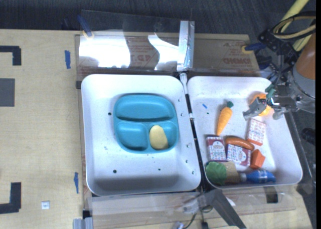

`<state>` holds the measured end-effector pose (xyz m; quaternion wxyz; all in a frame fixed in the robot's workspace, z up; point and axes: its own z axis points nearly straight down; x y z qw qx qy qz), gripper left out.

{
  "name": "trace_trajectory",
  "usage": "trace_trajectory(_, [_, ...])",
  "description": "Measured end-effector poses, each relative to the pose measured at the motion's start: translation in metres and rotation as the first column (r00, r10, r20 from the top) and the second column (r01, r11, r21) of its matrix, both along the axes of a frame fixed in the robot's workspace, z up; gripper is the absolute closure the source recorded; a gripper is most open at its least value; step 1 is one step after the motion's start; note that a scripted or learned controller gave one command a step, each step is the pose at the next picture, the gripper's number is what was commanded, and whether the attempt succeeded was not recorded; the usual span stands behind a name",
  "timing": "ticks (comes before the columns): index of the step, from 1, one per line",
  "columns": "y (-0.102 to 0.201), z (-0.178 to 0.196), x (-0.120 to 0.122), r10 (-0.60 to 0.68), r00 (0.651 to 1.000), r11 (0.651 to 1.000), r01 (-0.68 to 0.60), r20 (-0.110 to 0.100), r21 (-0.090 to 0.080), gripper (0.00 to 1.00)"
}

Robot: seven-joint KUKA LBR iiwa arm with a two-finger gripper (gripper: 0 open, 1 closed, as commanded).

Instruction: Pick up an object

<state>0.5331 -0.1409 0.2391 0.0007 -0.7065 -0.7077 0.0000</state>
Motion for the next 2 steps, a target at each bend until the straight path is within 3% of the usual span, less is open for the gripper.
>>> trace_trajectory(1, [0.026,-0.136,0.027,0.211,0.978,0.978,-0.211,-0.004,0.002,0.00])
trace_trajectory(2, [0.034,-0.152,0.069,-0.018,1.000,1.000,0.018,0.006,-0.002,0.00])
